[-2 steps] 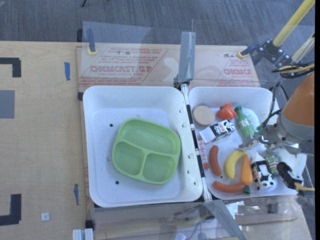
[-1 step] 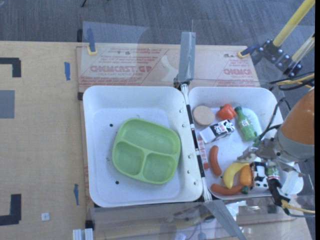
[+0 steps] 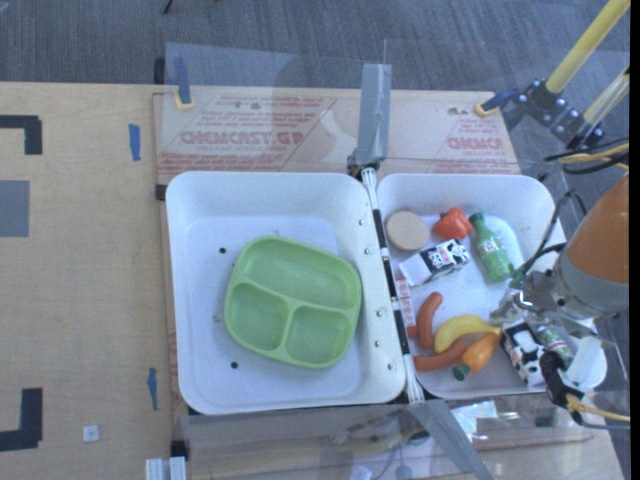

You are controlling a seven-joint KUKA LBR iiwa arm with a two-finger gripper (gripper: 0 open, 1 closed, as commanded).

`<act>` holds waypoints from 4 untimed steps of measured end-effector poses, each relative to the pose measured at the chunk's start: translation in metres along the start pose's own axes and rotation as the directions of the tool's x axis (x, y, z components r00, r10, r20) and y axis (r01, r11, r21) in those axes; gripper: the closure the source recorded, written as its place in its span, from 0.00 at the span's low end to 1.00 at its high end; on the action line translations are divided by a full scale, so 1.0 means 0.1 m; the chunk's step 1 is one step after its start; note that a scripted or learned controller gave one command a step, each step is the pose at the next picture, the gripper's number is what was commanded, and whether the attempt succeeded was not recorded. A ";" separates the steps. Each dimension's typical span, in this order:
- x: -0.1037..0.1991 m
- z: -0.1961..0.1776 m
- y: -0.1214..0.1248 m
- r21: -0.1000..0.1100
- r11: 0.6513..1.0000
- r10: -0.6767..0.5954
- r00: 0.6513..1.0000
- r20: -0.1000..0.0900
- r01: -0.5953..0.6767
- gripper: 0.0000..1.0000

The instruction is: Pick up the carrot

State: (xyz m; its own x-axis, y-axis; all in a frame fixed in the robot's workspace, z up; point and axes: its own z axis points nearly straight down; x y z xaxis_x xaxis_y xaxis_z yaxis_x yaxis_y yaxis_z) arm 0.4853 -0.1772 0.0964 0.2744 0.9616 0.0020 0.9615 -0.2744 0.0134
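My orange-banded arm above the wooden desk; carrot near my jaws, whose state I cannot tell; grey carpet beyond.

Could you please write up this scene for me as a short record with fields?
left bin: holds a green divided plate
right bin: carrot, banana, sausage, green bottle, milk carton among its things
carrot: lies beside the banana, not held
pincer: over the right bin's right side, apart from the carrot
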 end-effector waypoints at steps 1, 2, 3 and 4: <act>0.00 0.04 -0.04 0.011 1.000 0.001 1.000 0.000 -0.001 0.00; 0.50 0.11 -0.19 0.007 0.980 0.197 0.980 0.007 -0.197 0.00; 0.49 0.01 -0.18 0.007 0.979 0.202 0.979 0.006 -0.202 1.00; 1.05 -0.84 -0.36 0.022 0.938 0.345 0.938 0.013 -0.345 1.00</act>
State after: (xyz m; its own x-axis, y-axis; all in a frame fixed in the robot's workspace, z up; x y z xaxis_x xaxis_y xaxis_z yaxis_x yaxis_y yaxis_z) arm 0.4783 -0.0663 0.1801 0.5895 0.8077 -0.0062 0.8077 -0.5896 -0.0096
